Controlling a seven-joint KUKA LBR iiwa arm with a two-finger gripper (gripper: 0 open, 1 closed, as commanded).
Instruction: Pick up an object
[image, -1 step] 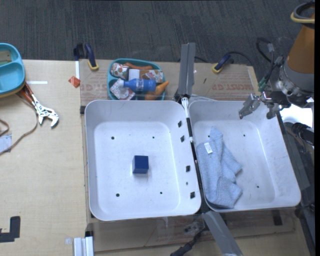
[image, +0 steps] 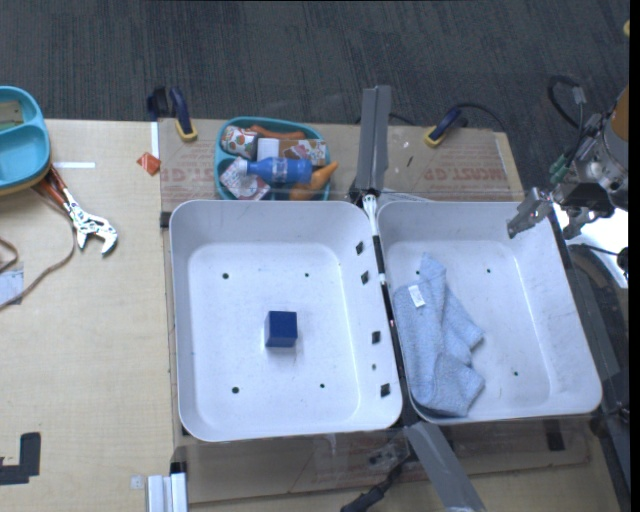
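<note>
A small dark blue cube (image: 281, 329) rests on the floor of the left white bin (image: 190, 300), a little left of its middle. In the right white bin (image: 540, 330) a crumpled blue-grey cloth (image: 440, 335) lies against the left side. My gripper (image: 550, 221) hangs at the right bin's far right corner, above the rim and well away from both the cloth and the cube. Its fingers (image: 526, 216) are spread apart and open, with nothing between them.
Behind the left bin stands a blue tub (image: 272, 160) with several small objects. A wrench (image: 90, 230) and a teal dish (image: 20, 135) lie on the wooden bench to the left. Two clamps (image: 180, 125) sit at the back edge.
</note>
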